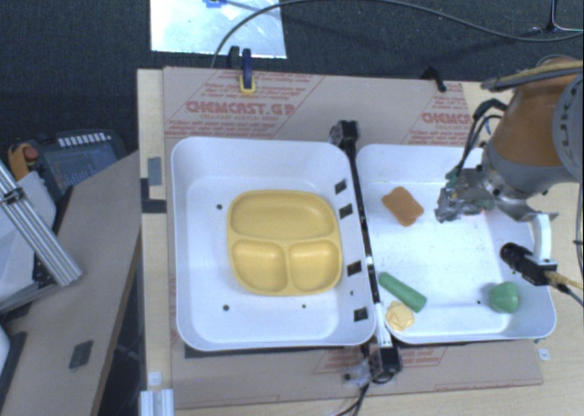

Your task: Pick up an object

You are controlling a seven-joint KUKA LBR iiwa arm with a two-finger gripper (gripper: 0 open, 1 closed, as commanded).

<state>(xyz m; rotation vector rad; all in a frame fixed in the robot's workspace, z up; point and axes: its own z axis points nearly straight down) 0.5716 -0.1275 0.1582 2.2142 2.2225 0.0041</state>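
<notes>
Hand poised low in right bin, just right of orange piece, likely target; finger state cannot be told, nothing seen held. Green ball well apart.

We are seeing two white bins lying on tan cardboard printed with red lettering. A pale yellow tray is sitting in the left bin. In the right bin, an orange block, a green stick, a yellow lump and a green ball are showing against the white. The arm is wearing its orange band over grey, above a dark grey gripper.
</notes>
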